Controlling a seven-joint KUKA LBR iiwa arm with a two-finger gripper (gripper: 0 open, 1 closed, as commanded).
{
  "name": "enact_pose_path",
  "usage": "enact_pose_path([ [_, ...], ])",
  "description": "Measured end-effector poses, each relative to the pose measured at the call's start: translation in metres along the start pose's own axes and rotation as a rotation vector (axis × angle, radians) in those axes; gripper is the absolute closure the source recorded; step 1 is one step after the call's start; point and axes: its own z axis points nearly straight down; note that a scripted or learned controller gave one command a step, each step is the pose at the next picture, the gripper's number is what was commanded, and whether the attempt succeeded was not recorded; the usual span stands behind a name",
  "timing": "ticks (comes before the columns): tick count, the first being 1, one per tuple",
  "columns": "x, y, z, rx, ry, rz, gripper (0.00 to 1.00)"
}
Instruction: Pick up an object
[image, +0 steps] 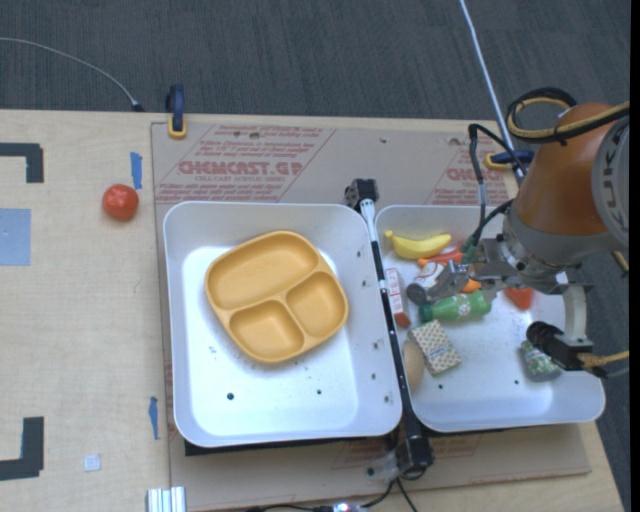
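The gripper (470, 268), its opening impossible to judge, hangs over the right bin (500, 405) above a green plastic bottle (456, 308) lying lengthwise left-right, beside a smooth curved yellow banana (420, 243).

The pale wooden tabletop (70, 340) carries a printed cardboard sheet (260, 165) under two white bins (190, 330) set side by side. A small red ball (120, 202) rests near the tabletop's left edge.

Right bin (590, 405) crowded at its left, bare floor lower middle, arm (570, 190) overhead
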Motion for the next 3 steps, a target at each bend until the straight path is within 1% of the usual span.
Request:
enact_pose_path([
  [1, -0.019, -0.02, 0.087, -0.01, -0.001, 0.0, 0.0],
  [2, -0.018, -0.019, 0.077, -0.013, -0.001, 0.001, 1.0],
  [3, 0.072, -0.031, 0.0, -0.004, 0.001, -0.003, 1.0],
])
